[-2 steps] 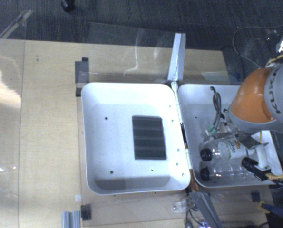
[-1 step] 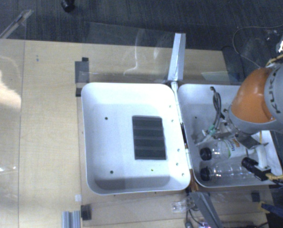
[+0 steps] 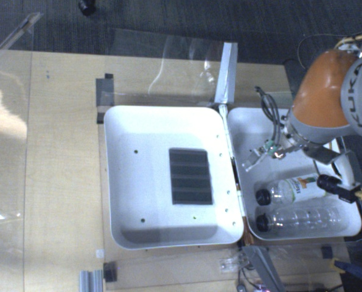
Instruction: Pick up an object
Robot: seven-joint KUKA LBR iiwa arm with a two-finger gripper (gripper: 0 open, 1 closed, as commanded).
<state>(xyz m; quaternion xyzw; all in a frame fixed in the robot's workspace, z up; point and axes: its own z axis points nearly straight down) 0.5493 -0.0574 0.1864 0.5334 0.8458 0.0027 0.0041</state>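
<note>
Two clear plastic bottles with black caps lie on their sides in the right bin (image 3: 244,126). The upper bottle (image 3: 293,190) carries a label, and the lower bottle (image 3: 305,219) rests against the bin's front wall. A dark ridged rectangular block (image 3: 190,176) lies flat in the middle of the left bin (image 3: 126,132). My gripper (image 3: 267,152) hangs over the right bin's middle, just above and behind the labelled bottle, beneath the arm's orange band (image 3: 323,90). Nothing is visibly held.
A clear upright panel (image 3: 187,59) and a grey post (image 3: 225,72) stand behind the bins. The ridge between the bins (image 3: 234,169) runs just left of the gripper. Cables (image 3: 267,105) trail from the wrist.
</note>
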